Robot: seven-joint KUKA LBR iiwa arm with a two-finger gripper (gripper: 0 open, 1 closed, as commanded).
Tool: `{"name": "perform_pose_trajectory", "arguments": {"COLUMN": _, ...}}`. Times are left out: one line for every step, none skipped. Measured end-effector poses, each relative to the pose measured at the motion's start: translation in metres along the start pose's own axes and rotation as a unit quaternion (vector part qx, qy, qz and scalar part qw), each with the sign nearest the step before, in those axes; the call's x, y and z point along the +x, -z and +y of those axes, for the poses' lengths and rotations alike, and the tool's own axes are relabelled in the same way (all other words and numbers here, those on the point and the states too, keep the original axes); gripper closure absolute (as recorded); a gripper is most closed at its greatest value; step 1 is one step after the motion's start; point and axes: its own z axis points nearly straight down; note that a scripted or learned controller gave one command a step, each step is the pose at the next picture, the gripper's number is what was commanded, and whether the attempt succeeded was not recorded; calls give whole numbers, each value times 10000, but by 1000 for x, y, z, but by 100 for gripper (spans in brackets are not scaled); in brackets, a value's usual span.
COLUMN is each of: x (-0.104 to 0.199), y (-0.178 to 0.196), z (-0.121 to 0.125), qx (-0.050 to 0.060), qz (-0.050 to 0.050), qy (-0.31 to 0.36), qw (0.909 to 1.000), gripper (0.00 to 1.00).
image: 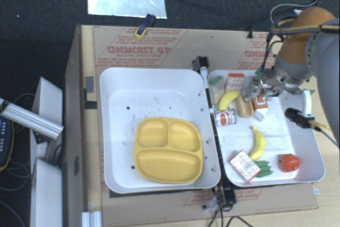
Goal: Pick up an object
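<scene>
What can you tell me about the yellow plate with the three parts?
The yellow divided plate looks like smooth plastic, with rounded corners. It has three compartments: two smaller ones along its far side and one long one along its near side. It lies flat, right side up, on the floor of the left white bin, toward the near right corner. Nothing sits in its compartments, and the gripper is away over the other bin.
</scene>
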Motion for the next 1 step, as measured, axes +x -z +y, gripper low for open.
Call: {"name": "perform_pose_trajectory", "arguments": {"x": 73, "y": 59, "z": -22, "qx": -148, "qz": -50, "qy": 15, "qw": 9999, "gripper": 100}}
